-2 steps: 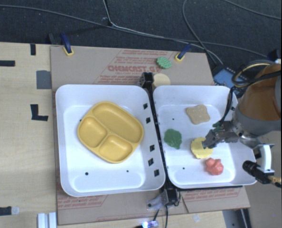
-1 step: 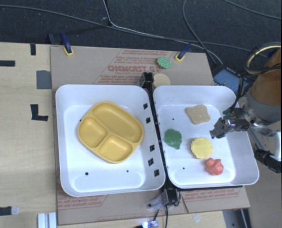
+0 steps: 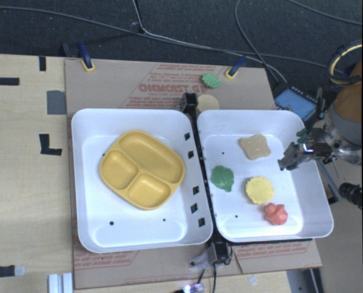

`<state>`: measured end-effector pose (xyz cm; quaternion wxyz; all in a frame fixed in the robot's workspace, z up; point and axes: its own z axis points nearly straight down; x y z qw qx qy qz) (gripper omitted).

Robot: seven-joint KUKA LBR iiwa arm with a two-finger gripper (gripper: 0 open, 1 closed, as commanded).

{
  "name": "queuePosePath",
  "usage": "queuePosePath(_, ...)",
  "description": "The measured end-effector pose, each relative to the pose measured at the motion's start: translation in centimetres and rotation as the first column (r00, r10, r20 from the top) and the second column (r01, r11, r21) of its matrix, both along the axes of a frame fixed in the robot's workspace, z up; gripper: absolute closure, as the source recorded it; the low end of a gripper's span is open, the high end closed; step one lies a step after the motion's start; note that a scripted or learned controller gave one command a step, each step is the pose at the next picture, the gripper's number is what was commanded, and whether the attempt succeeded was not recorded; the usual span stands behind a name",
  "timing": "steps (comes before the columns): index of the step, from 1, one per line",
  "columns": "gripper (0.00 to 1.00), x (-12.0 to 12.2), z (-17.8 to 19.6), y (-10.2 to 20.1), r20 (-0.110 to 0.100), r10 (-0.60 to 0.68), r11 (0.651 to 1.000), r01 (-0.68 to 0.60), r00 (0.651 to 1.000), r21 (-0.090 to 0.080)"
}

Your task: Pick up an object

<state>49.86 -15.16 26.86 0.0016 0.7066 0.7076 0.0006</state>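
Note:
The right bin (image 3: 291,124) holds a tan toast-shaped piece (image 3: 254,147), a green broccoli-like piece (image 3: 222,177), a yellow round piece (image 3: 260,190) and a red piece (image 3: 276,213). My gripper (image 3: 293,157) hangs over the bin's right side, right of the tan piece and above the yellow one, apart from both. I see nothing between its fingers.
The left bin (image 3: 87,127) carries a yellow divided plate (image 3: 142,169). A black divider clip (image 3: 190,102) sits between the bins. A green piece (image 3: 211,80) lies on the cardboard behind the bins. Cables run across the dark floor at the back.

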Motion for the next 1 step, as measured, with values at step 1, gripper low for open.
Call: queuePosePath(1, 1.00, -0.51, -0.43, 5.35, -0.004, 0.004, 1.000, -0.004, 1.000, 0.002)
